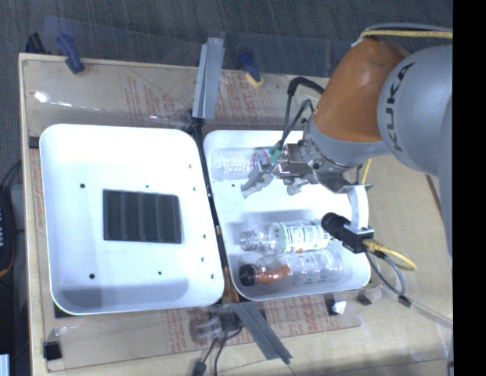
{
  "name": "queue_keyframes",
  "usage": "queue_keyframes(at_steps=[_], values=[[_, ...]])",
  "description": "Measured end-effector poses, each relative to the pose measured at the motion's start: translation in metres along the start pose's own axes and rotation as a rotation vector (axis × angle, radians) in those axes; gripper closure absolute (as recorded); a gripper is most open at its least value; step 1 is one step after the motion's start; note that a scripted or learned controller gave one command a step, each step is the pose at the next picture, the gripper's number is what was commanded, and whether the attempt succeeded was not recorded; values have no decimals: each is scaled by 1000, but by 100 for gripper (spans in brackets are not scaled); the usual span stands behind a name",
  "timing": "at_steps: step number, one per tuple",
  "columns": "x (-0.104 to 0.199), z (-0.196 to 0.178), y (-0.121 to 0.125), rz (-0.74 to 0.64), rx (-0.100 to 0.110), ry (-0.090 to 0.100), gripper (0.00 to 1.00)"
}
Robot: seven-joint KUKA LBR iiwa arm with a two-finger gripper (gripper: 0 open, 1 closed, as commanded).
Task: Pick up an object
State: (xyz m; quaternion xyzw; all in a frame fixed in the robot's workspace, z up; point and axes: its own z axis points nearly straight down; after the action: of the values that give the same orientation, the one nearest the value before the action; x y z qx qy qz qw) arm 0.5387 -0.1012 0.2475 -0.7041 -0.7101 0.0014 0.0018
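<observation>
Clear plastic bottle [231, 164] lies in the right bin [354, 276], just left of the gripper [257, 180], whose fingers [250, 185] are spread wide, holding nothing.

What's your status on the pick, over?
Tool open, holding nothing, over right bin. Clear bottle beside it, two bottles nearer. Nothing blocking.

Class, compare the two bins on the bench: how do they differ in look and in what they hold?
The left bin has a dark ribbed panel on its floor; the right bin holds clear plastic bottles. The gripper hangs over the right bin, not the left bin. Both are shallow and white.
</observation>
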Motion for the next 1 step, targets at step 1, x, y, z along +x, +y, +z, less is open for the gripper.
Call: queue_keyframes(at_steps=[1], values=[[18, 57, 35, 123, 3, 0, 0]])
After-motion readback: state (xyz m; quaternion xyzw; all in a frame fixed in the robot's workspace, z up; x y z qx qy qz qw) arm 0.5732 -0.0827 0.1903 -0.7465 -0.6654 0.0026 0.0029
